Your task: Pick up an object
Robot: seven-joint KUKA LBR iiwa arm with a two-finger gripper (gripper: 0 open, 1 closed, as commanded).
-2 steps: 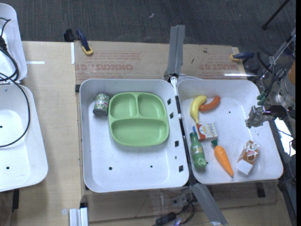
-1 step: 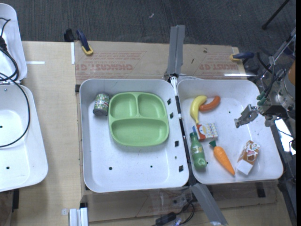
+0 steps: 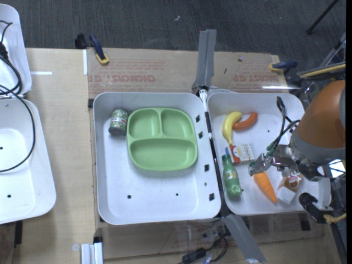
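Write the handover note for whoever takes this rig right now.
Gripper: low in the right white bin, above the top of the orange plastic carrot; open or shut is unclear, and nothing is visibly held.
Right bin also holds a yellow banana, an orange-red sausage, a small white and red carton and a green bottle.
Left white bin holds a green divided plate and a small patterned can.
Done: nothing lifted yet.
Left: grasp one object and raise it.
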